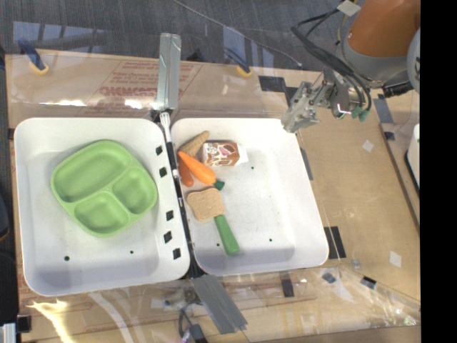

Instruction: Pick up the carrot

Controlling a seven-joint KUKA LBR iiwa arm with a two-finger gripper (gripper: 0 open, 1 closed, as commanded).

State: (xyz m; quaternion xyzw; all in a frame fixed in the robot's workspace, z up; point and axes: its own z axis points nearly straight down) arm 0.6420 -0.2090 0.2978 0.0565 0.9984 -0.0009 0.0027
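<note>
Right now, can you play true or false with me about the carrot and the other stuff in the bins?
1. The carrot lies in the right bin. True.
2. The gripper is holding the carrot. False: it hangs at the right bin's top right corner, away from the carrot.
3. The green tray is in the left bin. True.
4. The slice of bread sits on the green tray. False: it lies in the right bin, just below the carrot.
5. The small carton is beside the carrot. True.
</note>
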